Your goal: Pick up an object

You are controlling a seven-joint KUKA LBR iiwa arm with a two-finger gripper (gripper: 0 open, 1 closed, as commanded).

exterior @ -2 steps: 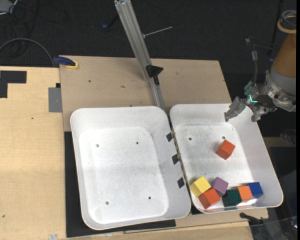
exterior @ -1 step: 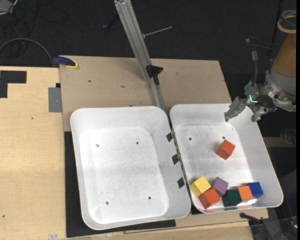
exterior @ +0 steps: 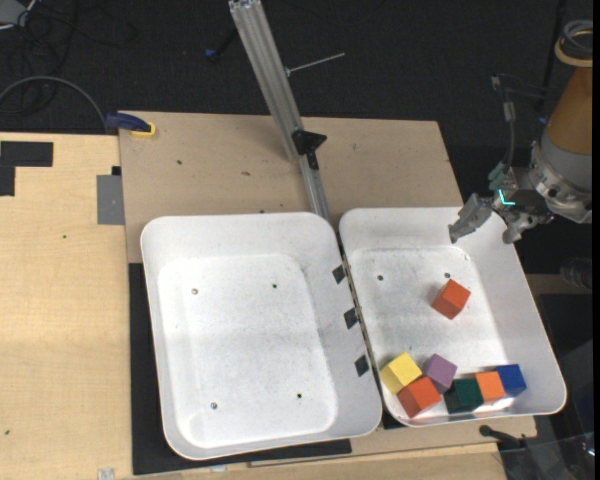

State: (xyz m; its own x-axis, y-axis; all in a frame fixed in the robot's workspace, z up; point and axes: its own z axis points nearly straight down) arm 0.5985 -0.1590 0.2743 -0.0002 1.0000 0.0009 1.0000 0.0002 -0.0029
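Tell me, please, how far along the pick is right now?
Nothing looks picked yet. The gripper is over the right bin's far edge, open, with nothing between its fingers. The red cube lies alone mid-bin; the other cubes cluster at the near edge. Descent, grasp and lift all remain.

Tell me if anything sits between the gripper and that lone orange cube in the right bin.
Nothing visible does. The gripper hangs at the right bin's far rim, and bare white floor lies between it and the orange cube. The other cubes cluster at the near edge, apart from it.
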